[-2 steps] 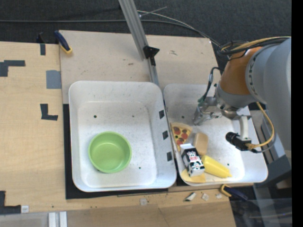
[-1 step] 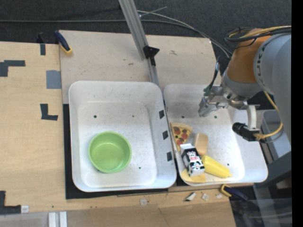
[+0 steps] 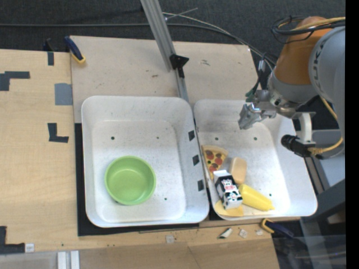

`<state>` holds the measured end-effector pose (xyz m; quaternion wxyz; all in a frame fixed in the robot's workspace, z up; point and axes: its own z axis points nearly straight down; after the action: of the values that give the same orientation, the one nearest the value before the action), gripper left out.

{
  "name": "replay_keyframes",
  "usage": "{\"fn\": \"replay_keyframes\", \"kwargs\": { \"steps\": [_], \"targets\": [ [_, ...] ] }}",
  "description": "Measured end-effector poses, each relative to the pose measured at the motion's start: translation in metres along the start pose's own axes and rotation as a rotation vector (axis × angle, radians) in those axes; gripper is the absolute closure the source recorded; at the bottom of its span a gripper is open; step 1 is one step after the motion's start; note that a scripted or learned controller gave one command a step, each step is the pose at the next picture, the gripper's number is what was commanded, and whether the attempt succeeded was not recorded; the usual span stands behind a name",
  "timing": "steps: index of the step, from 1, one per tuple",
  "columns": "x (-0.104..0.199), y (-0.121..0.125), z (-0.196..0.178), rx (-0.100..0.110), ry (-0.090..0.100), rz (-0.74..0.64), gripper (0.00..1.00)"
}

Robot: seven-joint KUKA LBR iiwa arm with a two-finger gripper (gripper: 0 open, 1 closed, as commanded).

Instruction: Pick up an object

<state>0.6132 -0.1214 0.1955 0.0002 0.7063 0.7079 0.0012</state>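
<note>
The right bin [image 3: 291,203] serves as the landmark; the arm [image 3: 311,55], grey with an orange band, reaches over its far right corner, and the gripper [image 3: 248,116] hangs above the bare far part of the bin's floor, near the far wall; whether the jaws are apart or together cannot be told, and nothing is seen between them.

The loose things lie clustered in the near left part of that bin, well apart from the gripper; a pizza slice [image 3: 213,158] lies closest to the left wall; just beside it, toward the bin's middle, sits a tan block [image 3: 239,169]; nearer the front wall a small black-and-white carton [image 3: 228,190] lies touching a yellow piece [image 3: 256,198], which stretches toward the bin's near middle; a flat pale yellow disc [image 3: 231,210] peeks out beneath them at the front wall.

To the left of the right bin stands the left bin [image 3: 95,114], their walls touching; in its near left part rests a green bowl [image 3: 130,179], upright.

Both bins sit on the surface [image 3: 33,167]; a grey pole [image 3: 160,24] slants up from behind the seam between them.
</note>
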Motion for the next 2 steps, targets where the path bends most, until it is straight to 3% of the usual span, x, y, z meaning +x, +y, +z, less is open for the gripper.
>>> {"fn": "replay_keyframes", "kwargs": {
  "steps": [1, 2],
  "targets": [
    [0.001, 0.001, -0.051, 0.000, -0.001, 0.000, 1.00],
    [0.061, 0.001, -0.051, 0.005, 0.001, -0.004, 1.00]
  ]
}}
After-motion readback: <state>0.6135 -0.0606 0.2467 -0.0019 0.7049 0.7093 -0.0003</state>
